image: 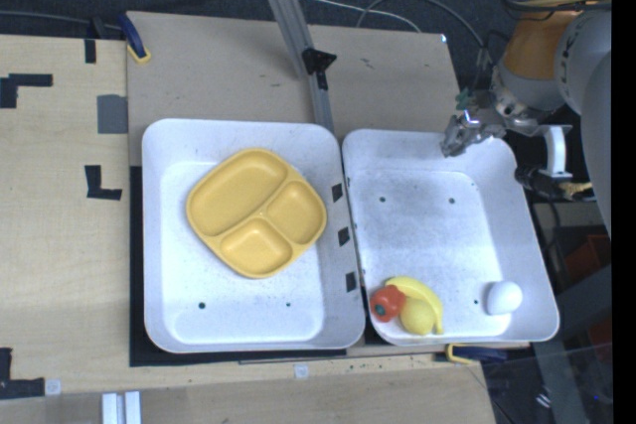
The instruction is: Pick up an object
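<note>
A yellow divided plate (256,212) lies in the left bin (169,313). In the right bin (437,213), near its front edge, sit a red tomato-like fruit (386,305), a yellow banana (417,294) with a yellow lemon (420,317) beside it, and a white ball (503,298) at the front right corner. My gripper (457,139) hangs over the right bin's back rim, far from all these objects, with nothing seen between its fingers.
A grey metal pole (288,10) slants across the bench behind the bins. The grey arm with its orange band (556,10) stands at the right. A blue and yellow clamp (134,37) sits at the bench's back left corner.
</note>
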Available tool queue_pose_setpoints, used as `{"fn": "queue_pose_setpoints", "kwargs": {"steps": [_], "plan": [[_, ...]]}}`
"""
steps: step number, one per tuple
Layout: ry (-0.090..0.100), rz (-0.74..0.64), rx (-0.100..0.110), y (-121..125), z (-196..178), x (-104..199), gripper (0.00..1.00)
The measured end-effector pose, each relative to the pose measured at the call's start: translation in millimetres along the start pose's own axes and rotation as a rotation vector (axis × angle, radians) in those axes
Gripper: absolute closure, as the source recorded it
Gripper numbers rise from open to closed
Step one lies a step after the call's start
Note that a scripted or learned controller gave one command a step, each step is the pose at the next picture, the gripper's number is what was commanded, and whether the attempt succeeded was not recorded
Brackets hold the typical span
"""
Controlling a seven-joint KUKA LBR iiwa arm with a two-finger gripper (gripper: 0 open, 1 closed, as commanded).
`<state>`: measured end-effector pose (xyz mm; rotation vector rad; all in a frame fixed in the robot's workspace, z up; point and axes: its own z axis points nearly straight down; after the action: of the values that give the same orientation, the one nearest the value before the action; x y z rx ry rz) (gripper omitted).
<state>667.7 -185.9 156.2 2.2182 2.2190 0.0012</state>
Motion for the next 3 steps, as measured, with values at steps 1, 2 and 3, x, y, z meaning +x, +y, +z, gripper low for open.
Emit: {"fn": "queue_pose_setpoints", "kwargs": {"steps": [1,2,3], "plan": [[0.001,-0.002,-0.002,10.6,-52.3,5.4,1.00],[0.003,-0.001,0.003,10.9,-63.9,6.0,1.00],[0.004,-0.004,0.004,-11.2,-73.1,48.7,1.00]]}}
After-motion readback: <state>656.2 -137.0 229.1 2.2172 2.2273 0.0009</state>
